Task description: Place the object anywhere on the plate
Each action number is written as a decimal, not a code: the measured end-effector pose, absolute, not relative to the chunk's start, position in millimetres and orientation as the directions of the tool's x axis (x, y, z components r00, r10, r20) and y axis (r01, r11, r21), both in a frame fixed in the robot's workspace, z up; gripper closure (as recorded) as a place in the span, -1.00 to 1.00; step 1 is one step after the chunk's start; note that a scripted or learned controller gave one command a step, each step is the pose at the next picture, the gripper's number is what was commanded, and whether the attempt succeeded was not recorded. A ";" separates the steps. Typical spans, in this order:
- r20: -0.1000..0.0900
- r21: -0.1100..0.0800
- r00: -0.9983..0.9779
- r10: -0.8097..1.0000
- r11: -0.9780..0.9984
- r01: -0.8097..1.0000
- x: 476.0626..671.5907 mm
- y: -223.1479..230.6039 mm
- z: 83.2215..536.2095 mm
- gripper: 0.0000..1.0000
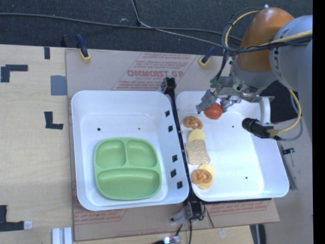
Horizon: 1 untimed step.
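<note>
A small round red object (214,112), like a toy tomato, sits between the two grey fingers of my gripper (216,105), which is shut on it. It hangs over the far left part of the right bin (254,161). The green plate (127,168), with three compartments, lies in the left bin (84,111), well to the left of the gripper and nearer the camera. Nothing lies on the plate.
Along the right bin's left side lie a brown pretzel (192,121), a yellow piece (196,135), a tan bread slice (197,152) and another pretzel on a yellow piece (202,176). A black divider (175,136) runs between the bins.
</note>
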<state>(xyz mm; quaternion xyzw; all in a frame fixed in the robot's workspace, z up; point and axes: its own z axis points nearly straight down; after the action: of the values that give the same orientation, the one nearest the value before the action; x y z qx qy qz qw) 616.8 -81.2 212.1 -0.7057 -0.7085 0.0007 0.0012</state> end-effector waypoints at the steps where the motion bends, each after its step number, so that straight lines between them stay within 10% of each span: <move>1: 0.001 -0.003 -0.005 1.000 0.005 1.000 603.9 -38.2 214.5 1.00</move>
<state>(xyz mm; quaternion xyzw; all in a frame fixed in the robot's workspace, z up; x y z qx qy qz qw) 603.9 -38.2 214.5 -0.7053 -0.7089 0.0005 0.0013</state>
